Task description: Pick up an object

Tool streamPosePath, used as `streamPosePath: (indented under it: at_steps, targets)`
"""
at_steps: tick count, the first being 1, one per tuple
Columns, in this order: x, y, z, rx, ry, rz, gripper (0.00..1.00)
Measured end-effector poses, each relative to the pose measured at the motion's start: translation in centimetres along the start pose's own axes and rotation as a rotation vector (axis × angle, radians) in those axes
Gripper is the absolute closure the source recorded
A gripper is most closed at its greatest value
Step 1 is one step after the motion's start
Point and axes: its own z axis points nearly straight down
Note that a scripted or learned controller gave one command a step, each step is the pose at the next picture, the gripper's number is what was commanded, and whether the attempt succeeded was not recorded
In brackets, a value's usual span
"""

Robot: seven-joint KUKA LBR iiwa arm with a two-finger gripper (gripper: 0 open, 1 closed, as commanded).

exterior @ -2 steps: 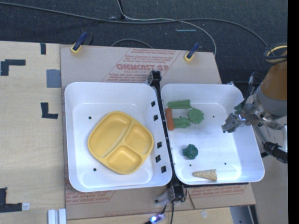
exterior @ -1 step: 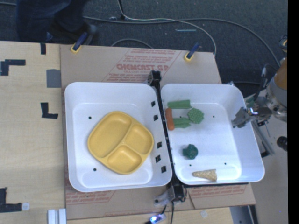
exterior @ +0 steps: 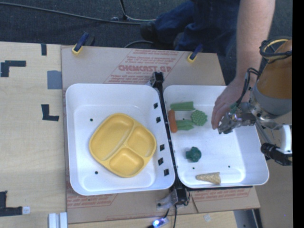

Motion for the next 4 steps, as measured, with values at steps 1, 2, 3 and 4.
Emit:
streamPosePath:
  at_steps: [1,2,3,4]
  targets:
    - [3.9,1.0,-1.1,-0.032,-0.023,0.008,1.0]
    - [8.2,0.5,-0.2,-0.011,-0.009,0.006,1.0]
    - [13.4,0.5,-1.4,-0.017,-0.003,0.001,1.0]
    - [18.3,0.9,0.0,0.001,-0.001,-0.001,1.0]
